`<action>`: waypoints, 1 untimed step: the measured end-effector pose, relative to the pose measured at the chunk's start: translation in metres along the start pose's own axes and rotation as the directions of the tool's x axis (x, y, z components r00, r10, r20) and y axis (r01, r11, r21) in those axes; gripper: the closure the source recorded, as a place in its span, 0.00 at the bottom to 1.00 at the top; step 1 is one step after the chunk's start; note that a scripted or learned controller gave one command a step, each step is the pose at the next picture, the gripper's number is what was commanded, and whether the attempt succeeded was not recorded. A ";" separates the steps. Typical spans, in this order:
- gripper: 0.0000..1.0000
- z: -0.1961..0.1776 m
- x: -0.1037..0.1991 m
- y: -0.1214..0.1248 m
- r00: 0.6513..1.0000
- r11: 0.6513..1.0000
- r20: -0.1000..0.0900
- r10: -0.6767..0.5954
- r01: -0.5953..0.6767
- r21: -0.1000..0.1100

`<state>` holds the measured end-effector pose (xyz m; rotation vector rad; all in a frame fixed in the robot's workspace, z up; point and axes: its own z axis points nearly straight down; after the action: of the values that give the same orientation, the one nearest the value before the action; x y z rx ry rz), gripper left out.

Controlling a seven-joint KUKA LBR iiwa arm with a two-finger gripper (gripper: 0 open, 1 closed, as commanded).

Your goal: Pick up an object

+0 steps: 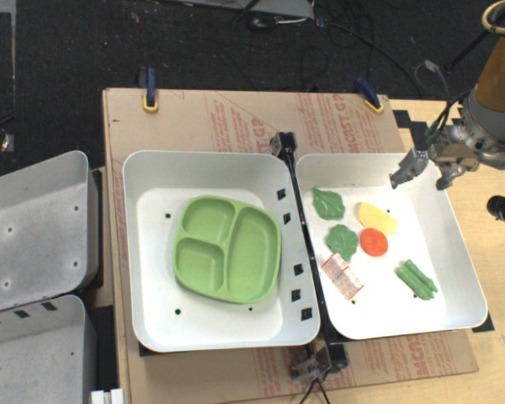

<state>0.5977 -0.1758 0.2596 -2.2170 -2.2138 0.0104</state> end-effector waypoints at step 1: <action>0.00 -0.006 0.000 0.002 1.000 1.000 0.002 -0.002 0.002 -0.011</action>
<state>0.5999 -0.1754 0.2658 -2.2210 -2.2230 0.0008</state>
